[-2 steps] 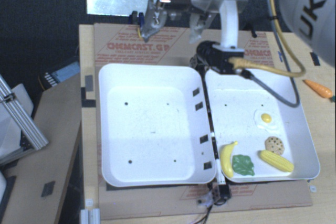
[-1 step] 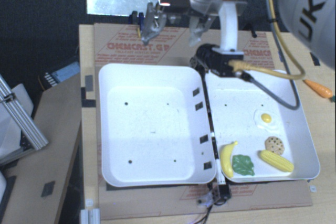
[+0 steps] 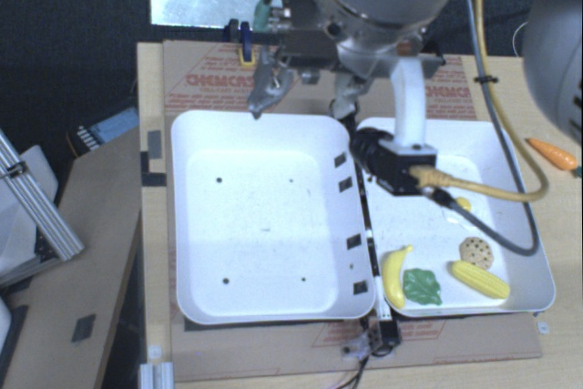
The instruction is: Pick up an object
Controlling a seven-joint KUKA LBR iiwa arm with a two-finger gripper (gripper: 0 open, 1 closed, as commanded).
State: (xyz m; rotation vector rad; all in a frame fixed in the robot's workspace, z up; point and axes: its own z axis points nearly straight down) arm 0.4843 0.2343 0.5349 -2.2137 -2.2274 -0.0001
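Note:
My gripper (image 3: 301, 105) hangs high over the back rim of the left bin (image 3: 196, 196), between the two bins. Its two fingers (image 3: 261, 96) stand apart with nothing between them, so it is open. The objects lie in the front part of the right bin (image 3: 533, 264): a yellow banana (image 3: 393, 274), a green leafy piece (image 3: 422, 286) touching it, a yellow corn cob (image 3: 480, 279) and a round speckled cookie (image 3: 475, 250). A small yellow item (image 3: 463, 204) is partly hidden behind a cable. All of these are well in front of and to the right of the gripper.
A black unit on a white bracket (image 3: 393, 161) hangs from the arm over the right bin's left side, with a yellow hose (image 3: 496, 193) and a grey cable trailing across the bin. An orange carrot (image 3: 554, 153) lies outside the bins on the right. Aluminium rails (image 3: 36, 205) stand at the left.

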